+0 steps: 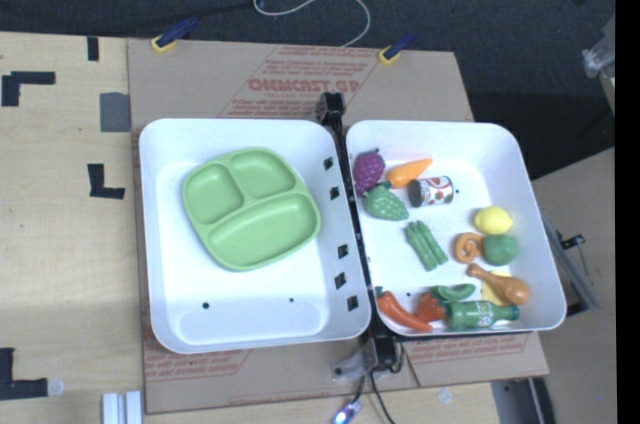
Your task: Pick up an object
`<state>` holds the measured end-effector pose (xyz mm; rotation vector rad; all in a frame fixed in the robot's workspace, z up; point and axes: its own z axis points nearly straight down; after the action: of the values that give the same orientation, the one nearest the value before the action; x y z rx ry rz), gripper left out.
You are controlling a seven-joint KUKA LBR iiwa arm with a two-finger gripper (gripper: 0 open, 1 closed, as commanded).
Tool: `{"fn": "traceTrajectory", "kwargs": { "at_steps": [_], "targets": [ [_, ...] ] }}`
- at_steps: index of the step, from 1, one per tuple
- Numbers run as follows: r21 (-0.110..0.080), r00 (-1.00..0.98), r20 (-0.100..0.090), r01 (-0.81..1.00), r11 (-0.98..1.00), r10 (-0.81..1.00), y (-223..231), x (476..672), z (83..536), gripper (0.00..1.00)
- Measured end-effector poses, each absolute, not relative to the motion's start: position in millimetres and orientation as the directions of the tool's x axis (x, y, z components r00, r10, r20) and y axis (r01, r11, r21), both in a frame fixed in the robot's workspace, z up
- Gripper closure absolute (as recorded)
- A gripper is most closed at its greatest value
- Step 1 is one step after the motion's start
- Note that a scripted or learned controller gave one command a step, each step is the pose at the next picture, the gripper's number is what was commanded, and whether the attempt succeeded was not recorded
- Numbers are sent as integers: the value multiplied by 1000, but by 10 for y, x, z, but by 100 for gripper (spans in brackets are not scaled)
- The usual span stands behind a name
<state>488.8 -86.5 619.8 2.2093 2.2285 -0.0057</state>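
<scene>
Camera view, looking down at a slant: two shallow white bins sit side by side on a cardboard sheet (300, 82) that lies on a pale wooden desk (60, 212). We cannot tell the state of the claw from this view, so we place things against each other and the bins.

The left bin (165, 302) holds a green divided plate (252, 207), lying flat near the bin's middle.

The right bin (500, 147) holds the loose toy foods to pick from. Along its left wall are purple grapes (368, 169), with a leafy green (385, 203) just below them. A carrot (410, 173) lies just right of the grapes, and a small can (432, 191) lies on its side beside the carrot. Green beans (426, 245) lie near the bin's middle. Toward the right wall we see a lemon (493, 220), a green ball (500, 249) touching it from below, and an orange ring (467, 247) beside the ball. A drumstick (500, 285) lies under those. Along the near wall are a red pepper (400, 310) and a green bottle (480, 315) on its side.

A white cable (300, 7) loops over the dark floor beyond the desk.
</scene>
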Motion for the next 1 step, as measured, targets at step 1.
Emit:
{"fn": "traceTrajectory", "kwargs": {
  "at_steps": [1],
  "targets": [
    [1, -10, -5, 1000, 10, 1000, -861, 4894, 6297, 100]
  ]
}}
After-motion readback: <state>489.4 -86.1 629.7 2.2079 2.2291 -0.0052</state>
